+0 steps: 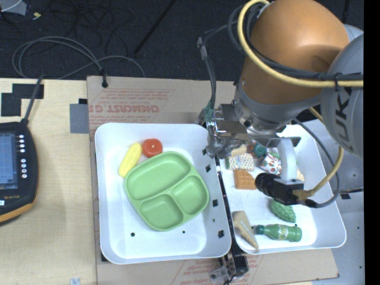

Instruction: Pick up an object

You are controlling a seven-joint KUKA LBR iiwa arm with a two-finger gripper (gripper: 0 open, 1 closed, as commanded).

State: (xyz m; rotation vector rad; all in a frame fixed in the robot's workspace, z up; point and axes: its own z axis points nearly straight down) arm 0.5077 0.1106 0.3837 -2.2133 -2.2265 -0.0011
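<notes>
Over the right bin [332, 233] the pincer [234, 140] hangs low at the bin's far left corner, just above a small heap of toys. I cannot tell from where I stand how its tips are set, for the wrist covers them. The arm [291, 46] comes in from the right and bends steeply down, its orange dome nearest me and the grey wrist beneath it; a black cable loops along the bin's right side.

Under the wrist lie a waffle [244, 179] and a red-and-white toy [272, 162], both partly hidden. Nearer sit a green bottle [281, 233], a cone [245, 227] and a bumpy green thing [282, 211].

The left bin [113, 230] holds a green divided plate [166, 190], with a banana [130, 159] and a tomato [152, 146] at its far edge.
</notes>
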